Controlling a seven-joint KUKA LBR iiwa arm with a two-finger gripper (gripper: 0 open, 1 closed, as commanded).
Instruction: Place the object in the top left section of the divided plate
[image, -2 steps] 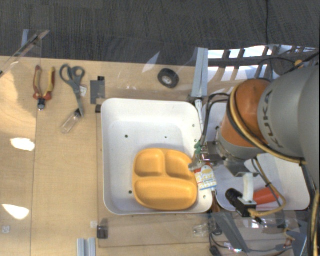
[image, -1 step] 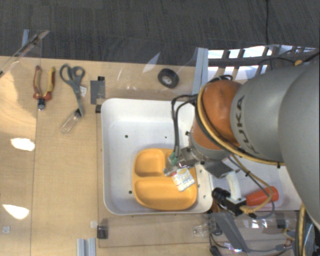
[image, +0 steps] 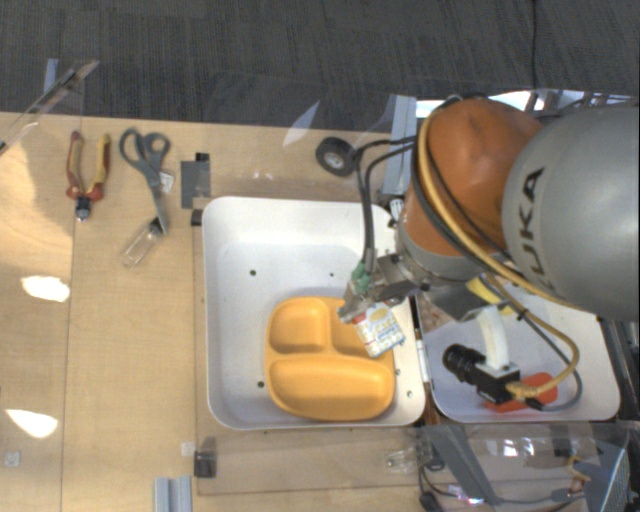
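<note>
**A:** Where is the pincer hanging?

**B:** The pincer (image: 362, 298) is hanging over the right side of the left shallow white bin (image: 240, 300), just above the far right corner of the yellow three-section plastic plate (image: 325, 388). I cannot tell whether it is open or closed.

**A:** And the thing to be placed?

**B:** The small white packet with blue and yellow print (image: 380, 330) is showing right under the pincer, tilted and overlapping the plate's far right section and rim. The far left section (image: 300, 325) is lying bare just beside it, to the left.

**A:** Is anything crowding it?

**B:** The bulky grey arm with its orange band (image: 470, 170) is looming over the wall between the two bins. In the right shallow white bin (image: 595, 385) an orange-red object (image: 530, 385) is lying near the front.

**A:** And outside the bins?

**B:** On the wooden table (image: 100, 350), well apart to the far left, red-handled pliers (image: 85, 170), grey-handled scissors (image: 150, 170) and a clear plastic piece (image: 140, 245) are lying. A black roll of tape (image: 335, 153) is sitting just beyond the left bin's far wall.
</note>
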